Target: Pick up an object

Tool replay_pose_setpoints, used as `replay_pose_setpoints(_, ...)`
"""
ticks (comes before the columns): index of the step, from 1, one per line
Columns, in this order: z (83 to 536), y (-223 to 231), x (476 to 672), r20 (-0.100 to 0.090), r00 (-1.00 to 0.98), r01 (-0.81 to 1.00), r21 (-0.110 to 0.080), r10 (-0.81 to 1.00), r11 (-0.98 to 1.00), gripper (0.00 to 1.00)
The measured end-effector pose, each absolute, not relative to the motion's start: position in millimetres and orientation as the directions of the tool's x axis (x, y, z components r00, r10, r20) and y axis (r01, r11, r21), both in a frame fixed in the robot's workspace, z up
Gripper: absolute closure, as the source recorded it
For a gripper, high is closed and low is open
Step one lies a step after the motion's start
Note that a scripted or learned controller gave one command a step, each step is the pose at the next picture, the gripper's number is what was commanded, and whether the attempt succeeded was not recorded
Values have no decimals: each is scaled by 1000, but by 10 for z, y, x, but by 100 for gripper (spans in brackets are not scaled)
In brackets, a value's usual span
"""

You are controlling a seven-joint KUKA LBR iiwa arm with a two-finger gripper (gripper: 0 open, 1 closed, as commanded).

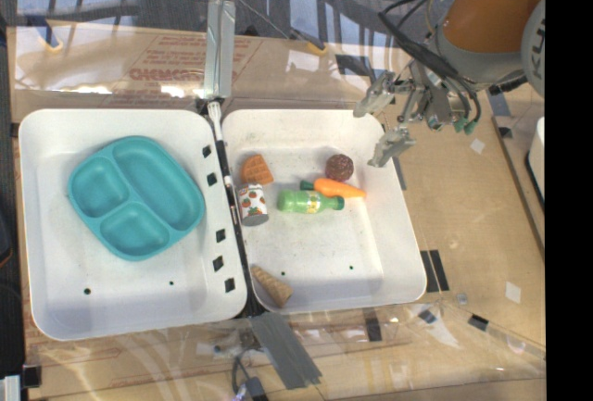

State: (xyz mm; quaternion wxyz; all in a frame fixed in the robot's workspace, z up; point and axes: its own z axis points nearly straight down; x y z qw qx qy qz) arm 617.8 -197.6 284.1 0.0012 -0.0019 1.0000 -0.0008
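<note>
Camera view
Bench (463,232): tan surface carrying two shallow white bins side by side.
Left bin (56,297): holds a teal divided plate (136,196).
Right bin (389,251): holds six small objects.
Green bottle (310,202): lies on its side near the bin's middle.
Carrot (339,189): lies touching the bottle's right end.
Brown ball (339,167): just above the carrot.
Orange wedge (258,170): near the left wall.
Small can (253,205): just below the wedge.
Cone (271,284): at the bin's lower left corner.
Tool (389,126): above the right bin's upper right corner, fingers spread apart, holding nothing, apart from the objects.
</note>
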Motion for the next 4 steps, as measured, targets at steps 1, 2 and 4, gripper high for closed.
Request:
replay_pose_setpoints(1, 959, -2067, 6279, 6, -1000, 25, 2, 25, 1000, 0)
replay_pose_setpoints(2, 1110, -2049, 6320, -4, -1000, 17, -1, 17, 1000, 100)
replay_pose_setpoints(4, 2136, -1856, 5895, -1, -1000, 1, 0, 1, 1000, 100)
